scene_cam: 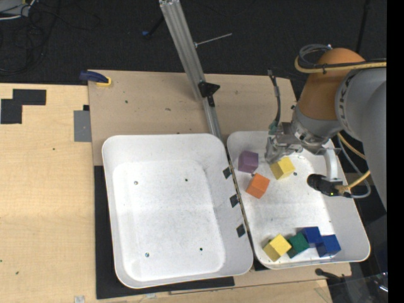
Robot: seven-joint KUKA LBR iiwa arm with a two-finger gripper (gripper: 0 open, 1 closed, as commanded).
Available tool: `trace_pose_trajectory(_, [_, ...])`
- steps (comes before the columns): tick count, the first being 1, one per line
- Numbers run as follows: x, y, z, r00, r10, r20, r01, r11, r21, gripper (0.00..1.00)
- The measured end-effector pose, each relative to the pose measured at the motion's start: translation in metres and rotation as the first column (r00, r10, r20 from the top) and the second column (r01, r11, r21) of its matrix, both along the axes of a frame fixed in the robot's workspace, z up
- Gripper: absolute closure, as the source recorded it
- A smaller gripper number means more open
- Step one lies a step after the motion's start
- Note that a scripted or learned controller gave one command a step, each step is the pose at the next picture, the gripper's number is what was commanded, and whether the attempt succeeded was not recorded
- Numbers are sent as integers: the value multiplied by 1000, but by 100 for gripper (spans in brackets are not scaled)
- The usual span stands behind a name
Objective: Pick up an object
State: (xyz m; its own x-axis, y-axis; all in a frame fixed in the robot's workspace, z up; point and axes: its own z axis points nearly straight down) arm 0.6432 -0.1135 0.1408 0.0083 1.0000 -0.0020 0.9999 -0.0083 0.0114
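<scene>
My gripper hangs over the far part of the right bin, at the end of the grey arm with its orange band. A yellow cube lies just in front of and below the gripper, very close to it; whether they touch is unclear. To the gripper's left sits a purple cube, with an orange cube a little nearer the camera. At the bin's near edge a second yellow cube, a green block and two blue blocks huddle together.
The left bin lies beside the right one, with black clips along the shared wall. A slanted aluminium bar rises behind the bins. A black cable connector hangs over the right bin's right side.
</scene>
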Motion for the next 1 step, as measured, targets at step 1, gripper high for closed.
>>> trace_pose_trajectory(1, [0, 2, 43, 1000, 9, -10, -9, 1000, 2, 100])
